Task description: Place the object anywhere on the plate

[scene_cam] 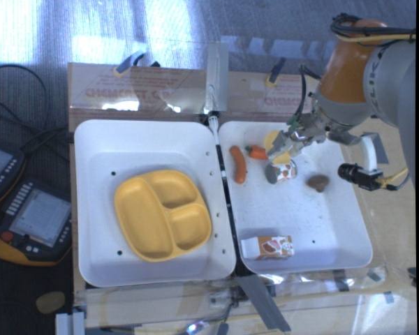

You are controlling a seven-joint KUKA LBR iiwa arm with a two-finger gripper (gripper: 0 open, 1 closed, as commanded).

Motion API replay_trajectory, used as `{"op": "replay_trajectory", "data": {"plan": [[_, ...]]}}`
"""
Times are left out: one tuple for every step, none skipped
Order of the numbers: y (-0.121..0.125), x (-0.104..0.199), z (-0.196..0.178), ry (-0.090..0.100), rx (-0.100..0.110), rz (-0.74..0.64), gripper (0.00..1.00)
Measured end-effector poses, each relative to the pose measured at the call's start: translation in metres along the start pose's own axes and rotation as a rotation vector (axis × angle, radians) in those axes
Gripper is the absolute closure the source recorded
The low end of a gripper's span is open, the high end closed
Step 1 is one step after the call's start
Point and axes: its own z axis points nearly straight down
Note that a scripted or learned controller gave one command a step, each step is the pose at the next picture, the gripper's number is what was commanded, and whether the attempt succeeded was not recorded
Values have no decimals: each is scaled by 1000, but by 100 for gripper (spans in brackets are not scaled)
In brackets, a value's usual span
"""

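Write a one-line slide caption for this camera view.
KUKA arm's end effector over right bin of toy food; yellow plate waits in left bin.

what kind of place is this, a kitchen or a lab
Most likely a robotics lab bench, not a kitchen: a grey and orange arm reaches over two white bins holding toy food, and a teach pendant lies beside them.

Plate (162, 215) in the left bin (98, 145), sausage (239, 164) at the right bin's (349, 243) left wall, carrot (255, 152) just beside it, carton (267, 247) at the front, my pincer (286, 145) over the can (281, 172).
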Motion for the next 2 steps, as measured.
{"op": "replay_trajectory", "data": {"plan": [[-36,60,3,4,-1,-95,100],[-118,120,4,5,1,-48,100]]}}
